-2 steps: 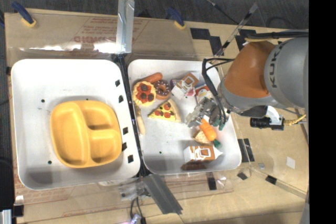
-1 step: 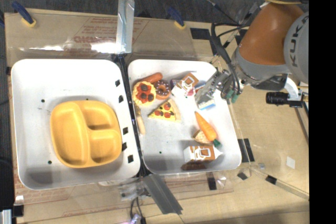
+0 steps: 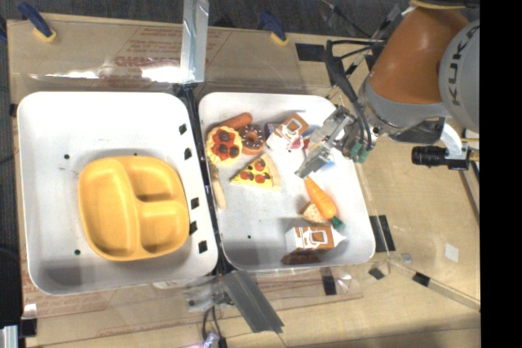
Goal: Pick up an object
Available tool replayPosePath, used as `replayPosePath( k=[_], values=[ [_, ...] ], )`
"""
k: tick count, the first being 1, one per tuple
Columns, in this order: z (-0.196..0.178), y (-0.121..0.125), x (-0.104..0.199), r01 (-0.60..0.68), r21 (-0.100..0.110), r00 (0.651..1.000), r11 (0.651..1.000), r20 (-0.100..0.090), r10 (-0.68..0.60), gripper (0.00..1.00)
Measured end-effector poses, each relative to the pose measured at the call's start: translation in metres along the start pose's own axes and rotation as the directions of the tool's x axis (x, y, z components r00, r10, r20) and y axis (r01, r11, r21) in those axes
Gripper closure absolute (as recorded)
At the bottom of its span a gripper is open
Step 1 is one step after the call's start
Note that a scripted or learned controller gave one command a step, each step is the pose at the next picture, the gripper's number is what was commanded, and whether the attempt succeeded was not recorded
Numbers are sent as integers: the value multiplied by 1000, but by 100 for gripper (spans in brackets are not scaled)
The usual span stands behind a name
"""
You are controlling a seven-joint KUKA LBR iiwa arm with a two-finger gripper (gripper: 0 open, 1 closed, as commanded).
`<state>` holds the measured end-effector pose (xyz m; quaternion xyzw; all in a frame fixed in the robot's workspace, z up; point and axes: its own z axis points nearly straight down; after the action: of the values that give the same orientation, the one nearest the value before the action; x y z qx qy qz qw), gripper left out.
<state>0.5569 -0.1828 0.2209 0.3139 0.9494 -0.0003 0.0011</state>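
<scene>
Camera view, left to right: the left bin (image 3: 49, 126) holds a yellow divided tray (image 3: 133, 208). The right bin (image 3: 245, 244) holds a round pizza (image 3: 223, 144), a pizza slice (image 3: 256, 172), a sausage (image 3: 236, 121), a carrot (image 3: 320, 198) and a small carton (image 3: 313, 238). The gripper (image 3: 314, 156) hangs over the bin's upper right part, fingers apart, gripping nothing, just above the carrot.

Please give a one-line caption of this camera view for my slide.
Gripper hangs over right bin of toy food beside a carrot; yellow tray in left bin.
</scene>
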Motion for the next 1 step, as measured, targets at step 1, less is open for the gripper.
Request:
replayPosePath(
  k=[1],
  values=[
    [110, -44, 14, 99, 2, 995, 995, -9, -99, 0]
  ],
)
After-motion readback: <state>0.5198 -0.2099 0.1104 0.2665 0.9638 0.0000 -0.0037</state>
